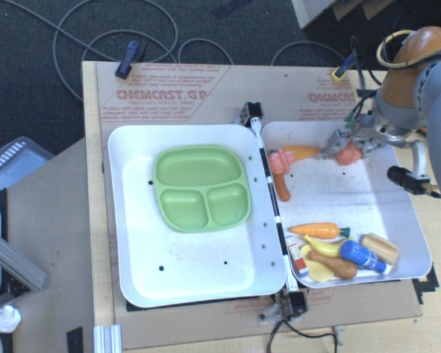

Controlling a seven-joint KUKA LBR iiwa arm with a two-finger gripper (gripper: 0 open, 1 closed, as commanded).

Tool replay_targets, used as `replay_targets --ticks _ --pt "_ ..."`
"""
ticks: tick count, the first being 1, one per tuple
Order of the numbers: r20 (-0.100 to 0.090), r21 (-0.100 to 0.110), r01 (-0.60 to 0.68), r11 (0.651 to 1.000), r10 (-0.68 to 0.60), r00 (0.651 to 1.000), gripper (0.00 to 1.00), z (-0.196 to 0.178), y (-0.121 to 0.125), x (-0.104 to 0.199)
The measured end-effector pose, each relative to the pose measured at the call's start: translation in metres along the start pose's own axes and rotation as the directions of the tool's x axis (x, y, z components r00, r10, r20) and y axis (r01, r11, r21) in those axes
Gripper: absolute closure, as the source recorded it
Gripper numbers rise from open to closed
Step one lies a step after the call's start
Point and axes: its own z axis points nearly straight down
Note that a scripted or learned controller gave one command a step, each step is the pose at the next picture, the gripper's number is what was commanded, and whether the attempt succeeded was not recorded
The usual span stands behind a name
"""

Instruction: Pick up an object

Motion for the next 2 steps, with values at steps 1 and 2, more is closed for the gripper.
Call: replay_targets --ticks 1,2 --pt "0.003 -0.003 0.000 1.000 0.000 1.000 1.00 -0.011 0.001 0.000" --pt "0.006 0.011 -0.005 1.000 0.005 1.000 1.00 -0.003 -0.012 0.070"
